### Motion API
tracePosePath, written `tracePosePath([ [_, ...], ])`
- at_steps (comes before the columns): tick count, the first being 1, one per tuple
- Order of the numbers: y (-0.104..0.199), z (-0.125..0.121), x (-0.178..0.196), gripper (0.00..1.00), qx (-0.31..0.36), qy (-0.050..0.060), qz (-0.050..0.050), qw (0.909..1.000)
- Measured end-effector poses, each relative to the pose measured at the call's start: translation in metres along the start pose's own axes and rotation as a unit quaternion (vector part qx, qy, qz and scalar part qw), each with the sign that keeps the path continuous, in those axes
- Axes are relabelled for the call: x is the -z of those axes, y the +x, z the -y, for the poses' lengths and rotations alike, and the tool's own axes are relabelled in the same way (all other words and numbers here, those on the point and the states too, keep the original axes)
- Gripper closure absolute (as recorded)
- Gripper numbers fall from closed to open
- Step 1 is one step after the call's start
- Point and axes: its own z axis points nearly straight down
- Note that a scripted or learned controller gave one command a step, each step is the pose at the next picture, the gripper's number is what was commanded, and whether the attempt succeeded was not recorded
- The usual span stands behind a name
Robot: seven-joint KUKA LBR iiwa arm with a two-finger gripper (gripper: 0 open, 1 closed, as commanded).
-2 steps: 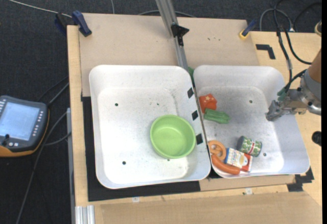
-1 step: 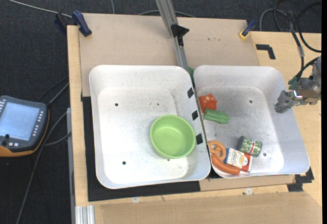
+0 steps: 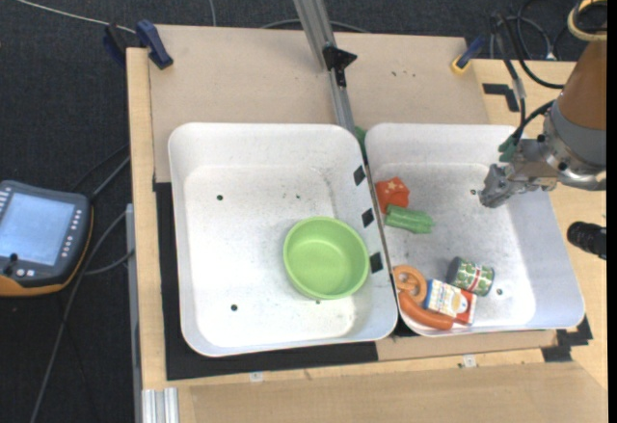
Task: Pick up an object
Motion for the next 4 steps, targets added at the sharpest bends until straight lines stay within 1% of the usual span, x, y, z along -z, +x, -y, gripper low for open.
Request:
tracePosePath([
  [1, 0.043, -0.002, 0.002, 1.0, 0.0, 0.0, 0.0, 1.0],
  [2, 0.088, -0.007, -0.005, 1.0, 0.0, 0.0, 0.0, 1.0],
  [3, 0.14, -0.023, -0.001, 1.0, 0.0, 0.0, 0.0, 1.0],
  [4, 0.194, -0.023, -0.01, 1.0, -0.001, 0.0, 0.0, 1.0],
])
